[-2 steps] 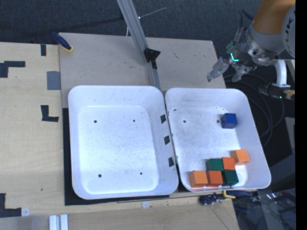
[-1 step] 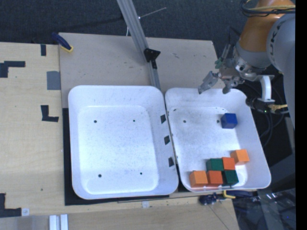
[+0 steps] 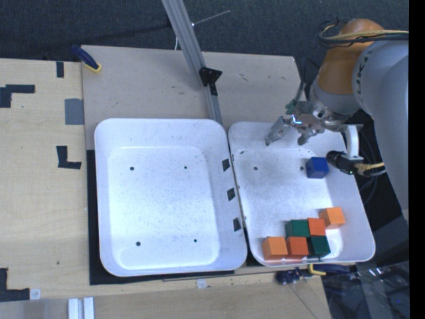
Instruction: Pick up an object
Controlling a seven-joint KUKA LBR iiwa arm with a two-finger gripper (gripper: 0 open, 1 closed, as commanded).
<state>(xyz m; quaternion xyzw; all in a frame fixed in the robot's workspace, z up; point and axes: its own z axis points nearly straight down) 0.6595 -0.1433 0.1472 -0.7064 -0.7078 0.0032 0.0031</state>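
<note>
Overhead, the gripper [image 3: 288,135] hangs with fingers spread apart and nothing between them, above the right bin's [image 3: 265,191] far end. Nearby, a blue cube [image 3: 317,167] sits slightly skewed, without a long axis. Orange and green blocks [image 3: 302,238] cluster at the bin's near edge.

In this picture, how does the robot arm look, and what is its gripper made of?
The arm is thick and rounded, light grey, with an orange band above the wrist. Thin cables loop over the top of that band. The gripper is small, of grey metal, with two thin fingers. Below it, a white bracket carries a black cylindrical part with a yellowish cable.
</note>
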